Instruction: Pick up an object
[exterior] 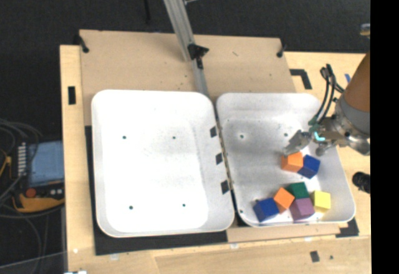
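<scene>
On the far left, off the counter [68, 141], a blue box [48, 162] sits among dark cables. Moving right, the left bin [103, 141] lies white and shallow on the counter, its floor speckled grey with a few small dark dots. A slanted metal rail [177, 14] runs down from the top toward the seam between the two bins.

The right bin [249, 117] touches the left bin along that seam and holds all the cubes. Taking the right bin as the landmark: near its front edge sits a cluster, from left to right a blue cube [265, 209], an orange cube [284, 198], a green cube [299, 190] just behind a purple cube [303, 208], and a yellow cube [322, 200]. Further back, toward the bin's right side, a second orange cube [292, 161] touches a second blue cube [309, 166]; all are small, solid-coloured blocks.

The gripper [310, 140] hangs just behind that back pair, over the bin's right half, with the grey wrist and orange band [360, 88] to its right. I cannot tell how wide it stands, and no cube shows within it.
</scene>
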`<state>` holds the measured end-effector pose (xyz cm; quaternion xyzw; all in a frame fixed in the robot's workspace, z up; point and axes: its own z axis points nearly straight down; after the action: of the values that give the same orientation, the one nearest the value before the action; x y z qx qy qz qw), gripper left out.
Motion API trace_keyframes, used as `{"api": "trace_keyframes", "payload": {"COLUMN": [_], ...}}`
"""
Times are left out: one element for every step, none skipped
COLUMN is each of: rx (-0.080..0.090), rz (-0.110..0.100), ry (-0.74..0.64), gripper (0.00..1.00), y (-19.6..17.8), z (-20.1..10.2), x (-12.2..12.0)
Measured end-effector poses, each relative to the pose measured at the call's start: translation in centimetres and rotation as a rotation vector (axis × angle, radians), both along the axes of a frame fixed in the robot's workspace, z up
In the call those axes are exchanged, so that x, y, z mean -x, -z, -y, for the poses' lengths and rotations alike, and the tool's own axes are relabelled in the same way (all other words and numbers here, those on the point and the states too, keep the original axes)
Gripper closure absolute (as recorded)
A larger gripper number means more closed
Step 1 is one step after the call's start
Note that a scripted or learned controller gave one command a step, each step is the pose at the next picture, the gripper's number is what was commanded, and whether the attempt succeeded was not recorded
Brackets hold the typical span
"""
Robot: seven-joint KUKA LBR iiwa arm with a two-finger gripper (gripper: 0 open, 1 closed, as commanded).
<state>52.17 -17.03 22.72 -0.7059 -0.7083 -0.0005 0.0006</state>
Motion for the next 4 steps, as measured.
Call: {"api": "trace_keyframes", "payload": {"rx": [0.001,0.003,0.009,0.011], "rz": [0.002,-0.001,0.006,0.021], "ry": [0.002,0.007,0.007,0.003], "gripper": [0.00,0.00,0.00,0.00], "y": [0.0,4.2,9.9,10.1], "z": [0.0,0.0,0.2,0.3], "x": [0.0,-0.6,-0.2,-0.7]}}
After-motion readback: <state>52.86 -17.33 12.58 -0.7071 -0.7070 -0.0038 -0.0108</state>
